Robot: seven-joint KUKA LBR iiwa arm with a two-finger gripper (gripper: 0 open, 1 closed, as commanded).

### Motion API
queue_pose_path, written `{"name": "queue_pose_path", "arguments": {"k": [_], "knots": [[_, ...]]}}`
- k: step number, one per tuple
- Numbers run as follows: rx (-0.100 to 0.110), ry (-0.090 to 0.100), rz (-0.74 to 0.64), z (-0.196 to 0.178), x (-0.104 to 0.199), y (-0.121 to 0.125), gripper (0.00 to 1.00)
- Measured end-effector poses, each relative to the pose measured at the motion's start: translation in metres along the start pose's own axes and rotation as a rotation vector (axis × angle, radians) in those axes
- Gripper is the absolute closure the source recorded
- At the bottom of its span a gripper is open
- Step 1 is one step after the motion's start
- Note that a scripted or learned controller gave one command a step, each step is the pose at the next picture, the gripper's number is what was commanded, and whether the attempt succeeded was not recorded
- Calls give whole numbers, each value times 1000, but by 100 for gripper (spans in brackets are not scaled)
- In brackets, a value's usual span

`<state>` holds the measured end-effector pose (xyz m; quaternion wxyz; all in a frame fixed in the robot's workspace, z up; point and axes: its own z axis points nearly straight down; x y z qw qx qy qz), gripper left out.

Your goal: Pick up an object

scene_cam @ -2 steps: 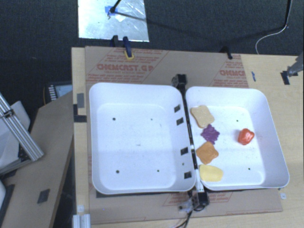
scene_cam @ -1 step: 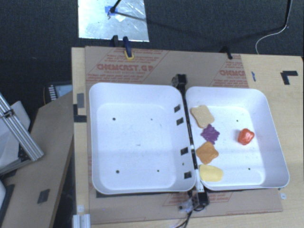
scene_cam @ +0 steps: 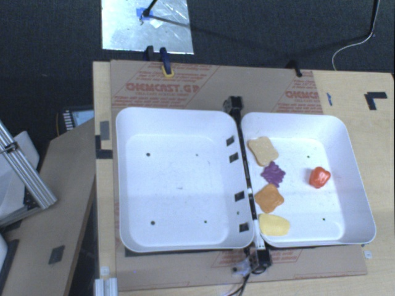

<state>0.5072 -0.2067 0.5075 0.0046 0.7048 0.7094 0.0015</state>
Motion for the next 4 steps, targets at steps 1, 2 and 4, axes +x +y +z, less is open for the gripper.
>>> {"name": "queue_pose_path", "arguments": {"k": [1, 2, 4], "knots": [[2, 6, -9, -31, 106, -13, 100], [6, 6, -7, -17, 188, -19, 100], [9, 7, -6, 52, 327, -20, 100]]}}
